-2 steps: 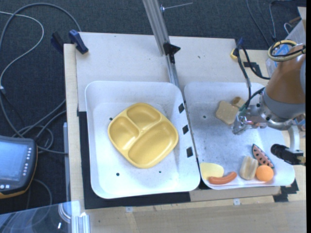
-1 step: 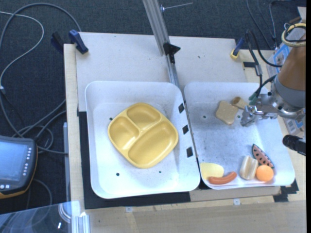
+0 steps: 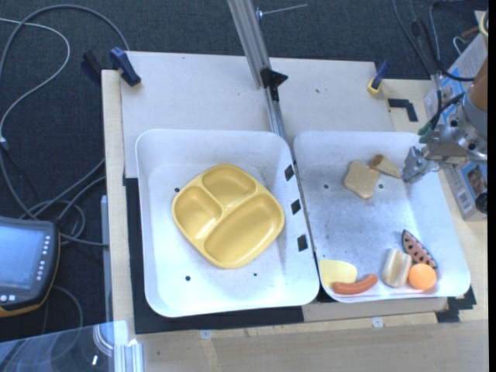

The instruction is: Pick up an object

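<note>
Pale worktop (image 3: 201,84) carried two white bins side by side. Left bin (image 3: 155,149) held a yellow divided plate (image 3: 229,215) with open floor all round it. At the right bin's (image 3: 310,208) far right rim hung the pincer (image 3: 412,166); whether it was spread, I could not tell. A tan block (image 3: 361,180) lay just left of it, and small foods (image 3: 387,271) crowded the near edge.

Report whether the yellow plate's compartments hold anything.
Empty: all three compartments of the yellow plate show bare yellow surface. The food pieces lie in the right bin.
</note>
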Controlling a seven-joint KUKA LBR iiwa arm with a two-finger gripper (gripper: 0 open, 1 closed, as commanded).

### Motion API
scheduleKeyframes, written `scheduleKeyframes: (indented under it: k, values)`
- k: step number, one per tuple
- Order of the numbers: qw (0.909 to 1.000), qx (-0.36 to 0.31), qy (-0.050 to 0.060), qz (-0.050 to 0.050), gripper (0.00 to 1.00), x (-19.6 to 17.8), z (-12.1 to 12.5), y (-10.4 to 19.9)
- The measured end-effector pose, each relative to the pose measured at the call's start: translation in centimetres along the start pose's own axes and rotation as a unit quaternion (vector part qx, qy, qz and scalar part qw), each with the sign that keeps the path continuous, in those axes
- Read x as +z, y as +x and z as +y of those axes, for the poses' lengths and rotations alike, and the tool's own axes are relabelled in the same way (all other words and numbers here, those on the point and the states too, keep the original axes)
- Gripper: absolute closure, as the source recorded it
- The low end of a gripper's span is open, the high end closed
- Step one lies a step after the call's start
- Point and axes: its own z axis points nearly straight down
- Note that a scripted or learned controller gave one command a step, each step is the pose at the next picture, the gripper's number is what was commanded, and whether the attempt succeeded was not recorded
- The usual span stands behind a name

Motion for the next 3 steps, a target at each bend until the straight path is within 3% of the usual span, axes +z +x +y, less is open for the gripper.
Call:
scheduleKeyframes:
  k: [1, 3]
  values:
    - [1.0000, 0.000, 0.002, 0.001, 1.00, -1.4, 0.1, 0.0]
    - [1.0000, -0.002, 0.007, 0.003, 1.00, 1.8, 3.0, 9.5]
